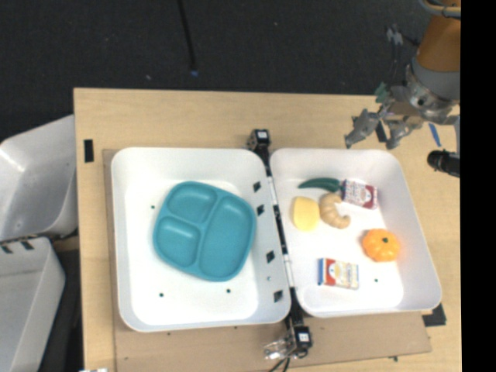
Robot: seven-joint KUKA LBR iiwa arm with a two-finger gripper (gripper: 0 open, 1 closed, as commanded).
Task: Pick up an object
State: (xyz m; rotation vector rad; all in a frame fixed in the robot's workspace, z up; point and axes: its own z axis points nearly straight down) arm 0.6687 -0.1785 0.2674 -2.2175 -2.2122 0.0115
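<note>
— Start at the left. What can you make out?

— A white shape (35,180) sits off the wooden surface (194,103), cut by the frame's edge; I can't say what it is. Then the left bin (132,301), holding a teal divided plate (204,230) lying flat near its middle.

— And between the two bins?

— A row of small black clips runs down the seam where they meet. At the near end there's a little tangle of wire (283,349), too small to read properly.

— The right bin?

— The right bin (415,285) has the loose things. A yellow piece (305,213) lies just beside a tan curled piece (335,211), and they look to be touching. Above them is a dark green pepper (322,184), its tip next to a small red and white carton (359,194). Nearer us lies a second small carton (338,273), flat and apart from the rest. An orange pumpkin-like piece (380,245) sits towards the right wall. The print on both cartons is blurred.

— Where's the arm?

— Top right, mostly cut off; I see the orange band and grey wrist. The gripper (375,134) hangs over the bin's far right corner, jaws spread apart with nothing between them, well clear of every object.
</note>
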